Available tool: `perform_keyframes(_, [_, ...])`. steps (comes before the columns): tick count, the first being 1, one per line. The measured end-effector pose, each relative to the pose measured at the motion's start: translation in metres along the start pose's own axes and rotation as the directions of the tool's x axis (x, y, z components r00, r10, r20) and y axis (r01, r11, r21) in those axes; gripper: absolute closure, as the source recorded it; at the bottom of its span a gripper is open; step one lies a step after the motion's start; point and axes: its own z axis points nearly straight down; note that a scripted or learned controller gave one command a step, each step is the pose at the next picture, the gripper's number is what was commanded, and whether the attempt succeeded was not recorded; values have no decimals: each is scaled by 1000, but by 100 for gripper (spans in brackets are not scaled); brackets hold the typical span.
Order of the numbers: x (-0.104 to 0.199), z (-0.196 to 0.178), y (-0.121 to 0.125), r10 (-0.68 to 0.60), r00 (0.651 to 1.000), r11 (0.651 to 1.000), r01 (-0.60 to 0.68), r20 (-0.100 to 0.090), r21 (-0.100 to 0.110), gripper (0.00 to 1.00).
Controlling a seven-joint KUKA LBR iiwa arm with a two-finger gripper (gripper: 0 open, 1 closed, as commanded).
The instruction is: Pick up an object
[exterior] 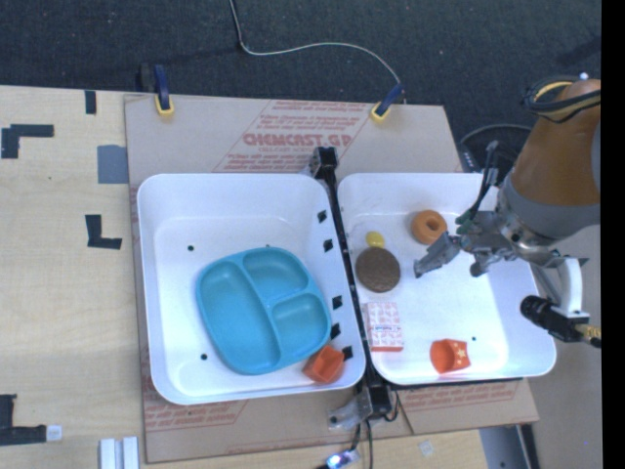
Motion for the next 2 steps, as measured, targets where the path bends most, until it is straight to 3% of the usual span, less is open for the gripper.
perform_keyframes(1, [0, -4, 2, -2, 1000, 1000, 2, 2, -9, 0])
perform_keyframes(2, [0, 39, 2, -1, 1000, 1000, 1, 1, -5, 0])
